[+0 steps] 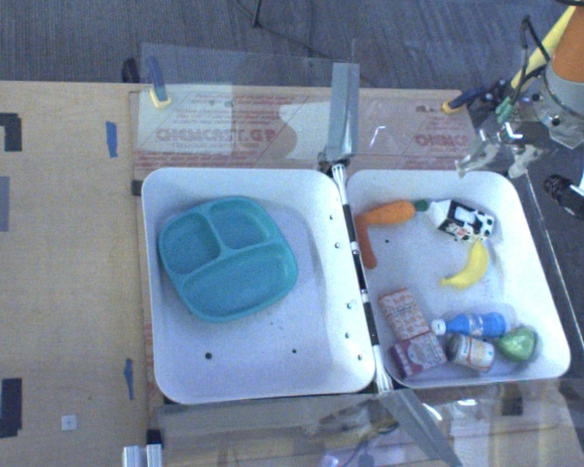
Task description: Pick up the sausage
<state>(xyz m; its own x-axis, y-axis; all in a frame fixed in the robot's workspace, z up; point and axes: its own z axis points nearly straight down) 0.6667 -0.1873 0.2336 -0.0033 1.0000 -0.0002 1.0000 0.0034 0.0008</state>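
The sausage (366,246) is a thin reddish-brown piece lying along the left wall of the right bin (550,290), just below the orange carrot (389,213). My gripper (492,163) hangs over the far right corner of that bin, well to the right of the sausage and apart from it. Its fingers (466,165) are spread open with nothing between them. The grey arm with its orange band (572,56) comes in from the upper right.
The right bin also holds a black-and-white cow toy (465,223), a banana (470,267), a small box (402,312), a bottle (475,324), a can (470,352) and a green pepper (517,342). A teal divided plate (228,257) lies in the left bin (311,358).
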